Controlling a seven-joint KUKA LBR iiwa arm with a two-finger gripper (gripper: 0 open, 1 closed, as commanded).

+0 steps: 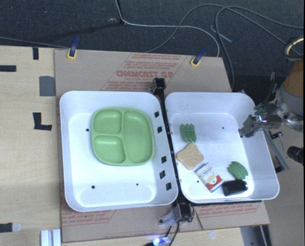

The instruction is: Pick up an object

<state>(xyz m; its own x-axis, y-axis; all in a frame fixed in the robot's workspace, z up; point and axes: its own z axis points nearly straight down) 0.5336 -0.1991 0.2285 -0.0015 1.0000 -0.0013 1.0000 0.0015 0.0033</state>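
Over right bin's (255, 152) right rim: end effector (250, 126), finger state indeterminate, nothing seen gripped; cracker (189, 156), green pieces, black object inside.

A robot test bench in a laboratory

2 shallow white bins (70, 152) sit side by side on a cardboard sheet (142, 70), which is fixed to a light wooden bench (19, 152) with 2 yellow and blue clamps (73, 50). Black tape marks (39, 121) are stuck on the bench, loose cables (193, 19) run over a dark carpet (49, 9), and a grey robot arm (290, 106) enters from the right.
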